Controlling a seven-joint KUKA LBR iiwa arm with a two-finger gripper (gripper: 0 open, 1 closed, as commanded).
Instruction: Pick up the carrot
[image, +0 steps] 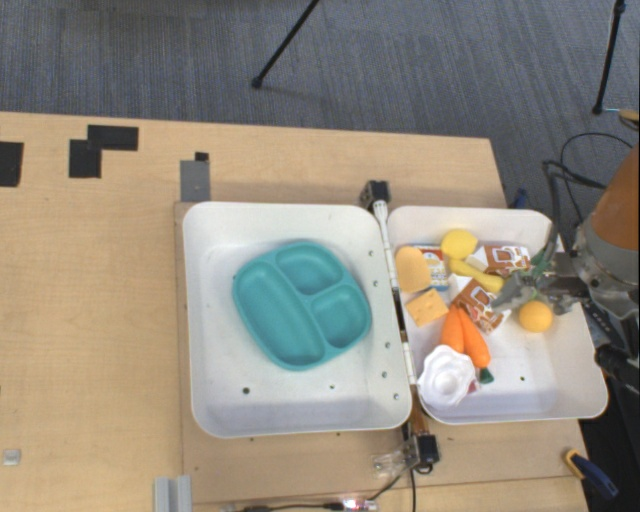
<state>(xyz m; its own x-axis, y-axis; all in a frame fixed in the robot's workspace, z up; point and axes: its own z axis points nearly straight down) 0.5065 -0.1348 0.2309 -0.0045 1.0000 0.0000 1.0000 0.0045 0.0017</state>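
Note:
The carrot (466, 335) is orange with a green stub at its lower end. It lies slanted in the right bin (560, 395), near the bin's middle and just above a white lumpy item (446, 376). My gripper (518, 289) hangs over the right half of that bin, up and to the right of the carrot and apart from it. It sits close to a brown snack packet (480, 301) and an orange ball (536, 316). Nothing is visibly held.
The right bin also holds a yellow lemon (459, 243), a banana piece (472, 269), a bread roll (411, 268), a cheese wedge (426, 308) and another packet (508, 258). A teal divided plate (300, 303) lies in the left bin (215, 400).

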